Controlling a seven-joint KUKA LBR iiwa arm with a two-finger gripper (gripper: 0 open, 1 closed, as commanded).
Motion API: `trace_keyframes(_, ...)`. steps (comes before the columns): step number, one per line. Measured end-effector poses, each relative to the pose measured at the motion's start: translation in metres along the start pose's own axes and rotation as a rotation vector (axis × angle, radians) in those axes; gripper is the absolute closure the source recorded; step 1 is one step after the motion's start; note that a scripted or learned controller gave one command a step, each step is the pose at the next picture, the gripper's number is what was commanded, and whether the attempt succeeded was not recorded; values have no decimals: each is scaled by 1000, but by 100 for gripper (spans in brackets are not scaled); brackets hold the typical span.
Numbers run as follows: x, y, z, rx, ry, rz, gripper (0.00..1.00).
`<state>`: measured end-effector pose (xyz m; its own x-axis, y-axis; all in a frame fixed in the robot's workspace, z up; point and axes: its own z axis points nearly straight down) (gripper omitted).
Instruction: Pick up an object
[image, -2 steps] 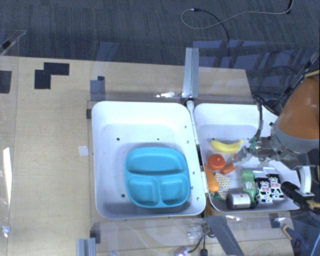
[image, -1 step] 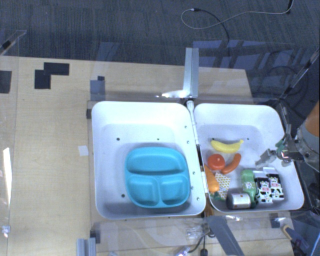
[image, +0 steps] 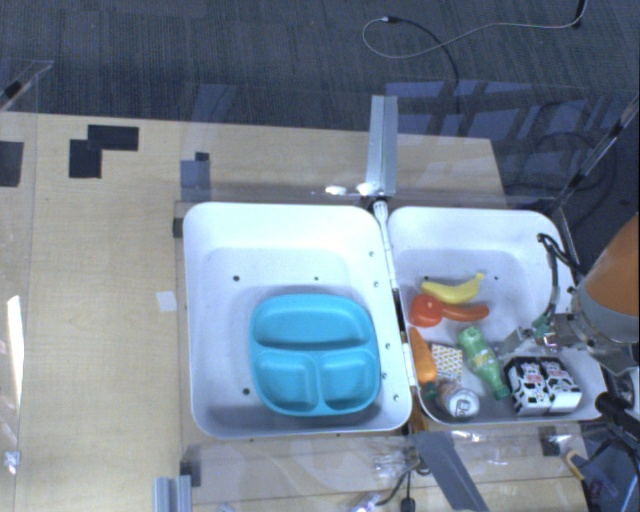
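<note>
Near edge of the right bin (image: 520, 228), front wall: a can (image: 461, 402) lying end-on, top facing the camera, label unreadable. Just beside it toward the front right corner, a white patterned box (image: 543, 386) under the gripper (image: 548, 340). Box print is too small to read.

Gripper sits above the box at the bin's right side. Its fingers are lost in dark clutter and cables, so I can't tell whether they're apart or together, or whether they touch the box. Nothing visibly held. Arm (image: 612, 290) enters at the right, grey with the orange band, cut off by the frame.

Mid bin: green bottle (image: 482, 358) lying tilted, its near end close to the can. Carrot (image: 423, 358) lies along the bin's left wall, near end partly behind the can. Between carrot and bottle there's a small pale packet-like item, hard to make out.

Further back: tomato (image: 426, 311) touching a red-orange pepper-like piece (image: 466, 312), with a banana (image: 453, 290) just behind them. Back half of the bin is bare white.

Left bin (image: 215, 330): blue tray (image: 314, 352), three compartments, sitting toward the front, slightly rotated.

Far side: metal post (image: 383, 140) at the joint between bins; cable (image: 440, 45) on the dark floor beyond the bench.
</note>
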<state>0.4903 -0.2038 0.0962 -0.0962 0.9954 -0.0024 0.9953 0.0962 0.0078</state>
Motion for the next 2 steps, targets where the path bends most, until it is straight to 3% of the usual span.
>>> trace_keyframes(1,5,2,-9,1,8,-7,100)
trace_keyframes(2,94,7,-109,6,1,80,100)
